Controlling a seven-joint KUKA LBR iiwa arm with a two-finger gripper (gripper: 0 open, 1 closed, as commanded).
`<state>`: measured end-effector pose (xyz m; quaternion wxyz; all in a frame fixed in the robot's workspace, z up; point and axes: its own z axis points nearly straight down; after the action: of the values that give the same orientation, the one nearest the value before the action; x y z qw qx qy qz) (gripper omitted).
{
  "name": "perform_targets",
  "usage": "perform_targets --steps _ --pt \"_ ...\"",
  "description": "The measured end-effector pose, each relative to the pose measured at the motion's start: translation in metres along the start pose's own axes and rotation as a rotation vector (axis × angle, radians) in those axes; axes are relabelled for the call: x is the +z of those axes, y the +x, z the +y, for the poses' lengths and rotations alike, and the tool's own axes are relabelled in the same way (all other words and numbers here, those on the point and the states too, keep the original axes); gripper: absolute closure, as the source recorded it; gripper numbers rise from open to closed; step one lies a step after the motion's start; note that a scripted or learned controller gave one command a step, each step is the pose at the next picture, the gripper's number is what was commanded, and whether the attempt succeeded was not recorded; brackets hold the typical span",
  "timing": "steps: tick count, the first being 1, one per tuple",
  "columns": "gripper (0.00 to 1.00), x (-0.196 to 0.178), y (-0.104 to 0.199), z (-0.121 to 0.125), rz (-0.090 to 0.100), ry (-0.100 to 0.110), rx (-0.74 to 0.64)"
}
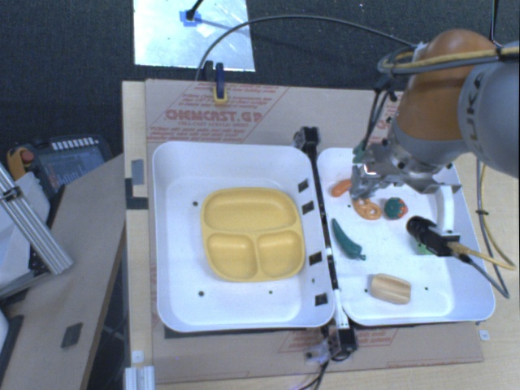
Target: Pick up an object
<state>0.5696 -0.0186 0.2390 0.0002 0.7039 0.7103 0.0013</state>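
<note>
My gripper [365, 187] hangs over the far left part of the right bin [467, 299]. Just below it lies an orange ring-shaped piece [368, 210], and whether the two touch is unclear. An orange carrot-like piece [340, 188] lies just to its left. A round teal and orange thing [395, 208] sits to its right. A dark green pod [348, 240] lies near the bin's left wall. A tan bread roll [389, 288] rests near the front.
The left bin [175, 242] holds a yellow divided tray [252, 232]. A black divider [321, 234] runs between the two bins. The arm's grey and orange body [443, 96] looms over the right bin's far side.
</note>
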Motion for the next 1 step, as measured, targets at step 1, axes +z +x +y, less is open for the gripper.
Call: perform_targets --steps 1 --pt "1.0 0.0147 0.0509 0.015 0.0 0.001 -0.001"
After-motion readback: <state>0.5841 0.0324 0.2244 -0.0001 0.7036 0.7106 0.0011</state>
